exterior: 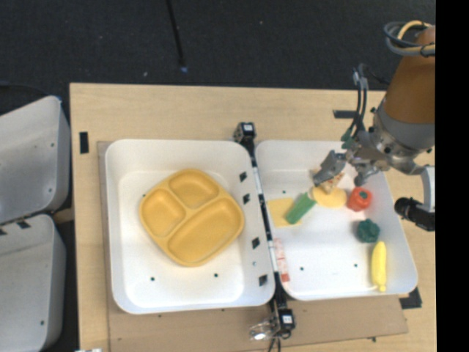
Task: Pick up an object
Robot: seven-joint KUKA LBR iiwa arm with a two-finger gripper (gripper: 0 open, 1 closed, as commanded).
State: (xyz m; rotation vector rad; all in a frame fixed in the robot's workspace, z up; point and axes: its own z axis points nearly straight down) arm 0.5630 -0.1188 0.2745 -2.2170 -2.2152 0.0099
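In the right bin [293,281] several small toy foods lie together w/ the gripper [338,173] low above them. Directly under the gripper is a pale yellow piece [330,198], and it seems to touch the gripper tip, but whether it sits between the fingers I cannot tell. Whether the claw is apart or together cannot be told either; it is too small and blurred. Just left of the yellow piece lies a green block [300,208], tilted, resting partly on a flat yellow piece [278,210]. Just right is a red tomato-like object [358,199]. Nearer the front is a dark green lump [368,231], and below it a yellow corn-like piece [379,265] near the bin's front-right corner.

The left bin [132,284] holds a yellow divided plate [192,216] w/ 3 compartments, approx. in the middle. The arm [410,97] comes from the right side, its orange band above the wrist. Both bins stand on the wooden bench [161,112].
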